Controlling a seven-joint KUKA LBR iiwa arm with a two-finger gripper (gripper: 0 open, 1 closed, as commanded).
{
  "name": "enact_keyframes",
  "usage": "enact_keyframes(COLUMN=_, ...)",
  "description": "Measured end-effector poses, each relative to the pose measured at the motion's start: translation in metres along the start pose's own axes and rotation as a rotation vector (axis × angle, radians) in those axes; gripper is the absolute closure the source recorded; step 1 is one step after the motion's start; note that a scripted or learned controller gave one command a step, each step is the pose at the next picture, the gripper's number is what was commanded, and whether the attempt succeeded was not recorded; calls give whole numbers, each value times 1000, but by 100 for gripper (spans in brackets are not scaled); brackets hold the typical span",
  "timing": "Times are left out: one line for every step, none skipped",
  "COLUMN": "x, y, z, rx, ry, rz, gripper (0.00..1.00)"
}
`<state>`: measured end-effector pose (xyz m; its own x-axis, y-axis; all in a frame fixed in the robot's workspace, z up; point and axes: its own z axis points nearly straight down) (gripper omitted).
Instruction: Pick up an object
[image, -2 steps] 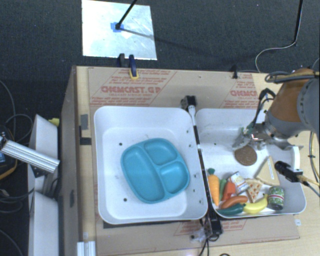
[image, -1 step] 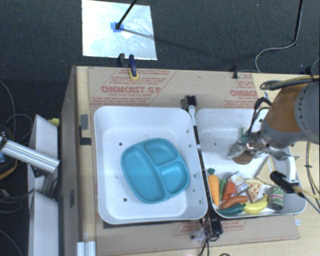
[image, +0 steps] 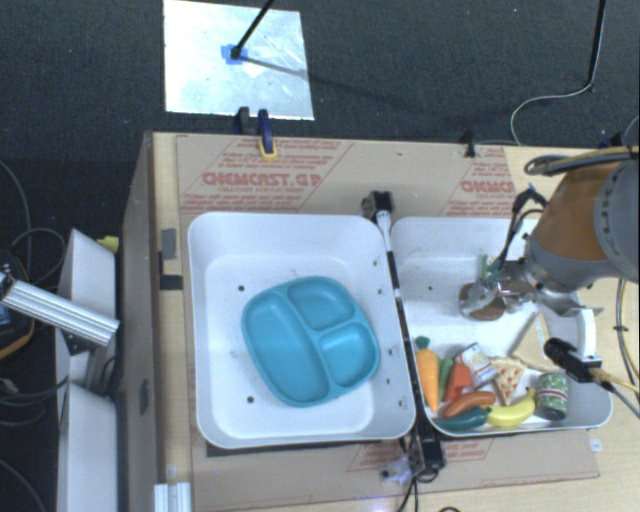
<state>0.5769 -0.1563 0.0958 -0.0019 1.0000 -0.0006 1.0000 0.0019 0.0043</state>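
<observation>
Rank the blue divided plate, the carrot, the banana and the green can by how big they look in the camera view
Largest to smallest:
1. blue divided plate, by far
2. carrot and banana, too alike to separate, and other toys partly cover both
3. green can, shortest, though the margin is small

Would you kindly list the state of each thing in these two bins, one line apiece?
Blue divided plate: flat in the left bin, nothing on it.
Carrot: lying in the right bin, at its near edge.
Banana: lying among the toy food.
Green can: lying by the banana.
End effector: low over the right bin, beyond the food pile.
</observation>
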Motion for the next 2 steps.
enact_keyframes(x=43, y=63, z=11, rx=1, ry=1, rz=-3, gripper=100)
enact_keyframes(x=3, y=18, z=-57, rx=0, ry=-1, rz=0, gripper=100)
